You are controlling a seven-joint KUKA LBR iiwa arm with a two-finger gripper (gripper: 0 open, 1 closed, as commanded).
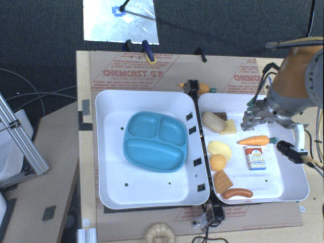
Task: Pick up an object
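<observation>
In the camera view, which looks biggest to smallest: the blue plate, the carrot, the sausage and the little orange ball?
1. Blue plate, by far.
2. Carrot and sausage: they look about alike, so I won't rank them.
3. Orange ball, smallest.

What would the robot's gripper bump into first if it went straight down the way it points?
Probably the bare white floor of the right bin, just above the orange toy carrot. The gripper points down there, though depth is hard to judge from this slant.

I count two white bins (109, 135); left one holds one blue tray (155, 140); beside it, right bin holds one carrot (254, 140), one sausage (237, 193), one carton (256, 159), one orange (218, 162)
</observation>
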